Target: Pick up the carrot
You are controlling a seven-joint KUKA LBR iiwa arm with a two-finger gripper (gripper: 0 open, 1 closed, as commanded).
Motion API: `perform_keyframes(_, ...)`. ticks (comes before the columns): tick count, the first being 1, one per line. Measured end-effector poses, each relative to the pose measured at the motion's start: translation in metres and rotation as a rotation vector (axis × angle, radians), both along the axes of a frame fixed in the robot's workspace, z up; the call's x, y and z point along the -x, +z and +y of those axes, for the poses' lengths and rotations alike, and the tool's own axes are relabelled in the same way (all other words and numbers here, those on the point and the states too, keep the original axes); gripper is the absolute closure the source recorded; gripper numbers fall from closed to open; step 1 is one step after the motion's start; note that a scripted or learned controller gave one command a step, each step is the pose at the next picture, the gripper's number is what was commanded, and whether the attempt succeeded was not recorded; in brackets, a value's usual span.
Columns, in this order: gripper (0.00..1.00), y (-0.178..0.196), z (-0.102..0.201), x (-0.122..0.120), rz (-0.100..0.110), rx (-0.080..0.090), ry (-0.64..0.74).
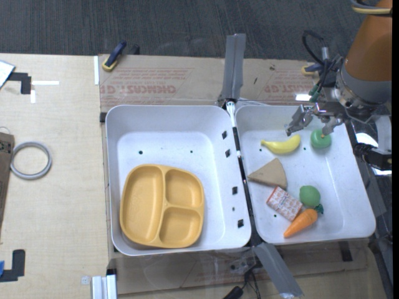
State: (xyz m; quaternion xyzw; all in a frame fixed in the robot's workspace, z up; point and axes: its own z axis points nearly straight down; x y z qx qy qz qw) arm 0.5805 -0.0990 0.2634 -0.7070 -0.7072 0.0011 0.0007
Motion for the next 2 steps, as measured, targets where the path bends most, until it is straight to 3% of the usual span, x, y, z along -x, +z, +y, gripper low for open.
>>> perform_keyframes(1,0.00,-0.138,-0.065,0.014,0.000,-0.001,-0.312)
perform_keyframes(2,0.00,-0.171,-0.014,-0.030,-0.002,0.001,-0.435)
